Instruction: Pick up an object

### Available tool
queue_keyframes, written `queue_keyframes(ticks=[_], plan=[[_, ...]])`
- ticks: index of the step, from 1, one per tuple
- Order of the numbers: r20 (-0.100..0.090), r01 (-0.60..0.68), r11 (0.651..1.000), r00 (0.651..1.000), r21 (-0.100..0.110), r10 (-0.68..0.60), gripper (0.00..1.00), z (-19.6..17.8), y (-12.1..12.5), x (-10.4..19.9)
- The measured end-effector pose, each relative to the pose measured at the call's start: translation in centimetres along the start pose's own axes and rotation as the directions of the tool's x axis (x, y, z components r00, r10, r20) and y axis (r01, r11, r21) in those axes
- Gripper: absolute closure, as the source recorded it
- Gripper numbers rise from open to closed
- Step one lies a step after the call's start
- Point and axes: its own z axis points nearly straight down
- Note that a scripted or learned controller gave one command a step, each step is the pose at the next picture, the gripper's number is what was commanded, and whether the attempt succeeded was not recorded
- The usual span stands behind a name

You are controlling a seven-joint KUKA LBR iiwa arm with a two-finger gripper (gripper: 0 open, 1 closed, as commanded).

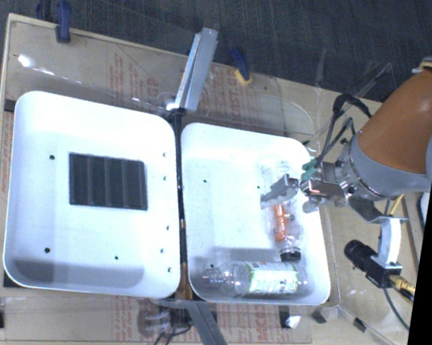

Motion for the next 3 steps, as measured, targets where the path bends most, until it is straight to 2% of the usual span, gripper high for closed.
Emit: queue_keyframes(ticks=[1, 2, 3], plan=[[0.000, 0.056, 0.998, 0.998, 0.001, -0.056, 0.00, 4.7, 1.2, -4.4], [-0.001, 0.216, 0.976, 0.976, 0.000, -0.216, 0.00, 9.5, 3.3, -4.2], [0.001, 0.250, 0.968, 0.968, -0.003, -0.250, 0.00, 11.2, 5.2, -4.4]])
